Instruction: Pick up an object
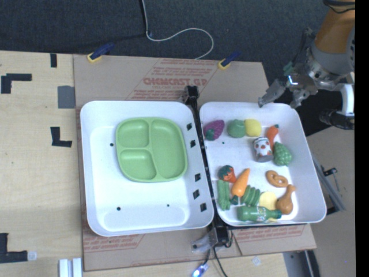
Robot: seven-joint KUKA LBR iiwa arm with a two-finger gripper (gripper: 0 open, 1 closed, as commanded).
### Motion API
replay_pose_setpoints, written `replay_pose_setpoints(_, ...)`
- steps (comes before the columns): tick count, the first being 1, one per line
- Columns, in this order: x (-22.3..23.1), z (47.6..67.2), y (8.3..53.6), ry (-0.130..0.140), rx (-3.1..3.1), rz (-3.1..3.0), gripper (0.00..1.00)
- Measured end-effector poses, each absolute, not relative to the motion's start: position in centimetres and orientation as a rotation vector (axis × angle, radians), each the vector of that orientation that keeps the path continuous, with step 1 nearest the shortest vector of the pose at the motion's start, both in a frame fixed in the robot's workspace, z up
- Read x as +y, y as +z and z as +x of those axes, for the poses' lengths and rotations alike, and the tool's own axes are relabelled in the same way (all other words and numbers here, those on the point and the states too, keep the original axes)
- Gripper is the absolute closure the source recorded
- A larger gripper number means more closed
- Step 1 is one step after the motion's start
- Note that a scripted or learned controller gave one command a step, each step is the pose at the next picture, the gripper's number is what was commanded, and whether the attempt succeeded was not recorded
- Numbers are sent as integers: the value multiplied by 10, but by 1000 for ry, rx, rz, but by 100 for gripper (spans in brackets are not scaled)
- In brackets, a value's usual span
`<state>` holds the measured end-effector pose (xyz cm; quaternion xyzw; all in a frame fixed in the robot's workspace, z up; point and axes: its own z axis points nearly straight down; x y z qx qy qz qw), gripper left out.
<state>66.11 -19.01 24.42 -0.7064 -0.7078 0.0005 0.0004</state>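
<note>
Two white bins sit side by side on the counter [34,154]. The left bin [98,172] holds one green divided plate [151,149], set toward its far half, with bare white floor along its near side. The right bin [305,154] holds the toy food: at the far side a purple piece [214,128], a green piece [236,128] and a yellow one [252,127] in a row; right of them a small can [262,148], a carrot [272,135] and a green bunch [282,153]. Nearer lie a second carrot [240,180], a pretzel [277,179], a drumstick [285,199] and several green vegetables [250,203] — crowded together, touching. The bin's middle left stays open. The gripper [278,94] hangs above the right bin's far right corner — fingers spread apart, nothing between them
</note>
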Motion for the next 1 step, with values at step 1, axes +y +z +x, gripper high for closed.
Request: replay_pose_setpoints(1,-139,632,546,-15,-2238,-2227,0)
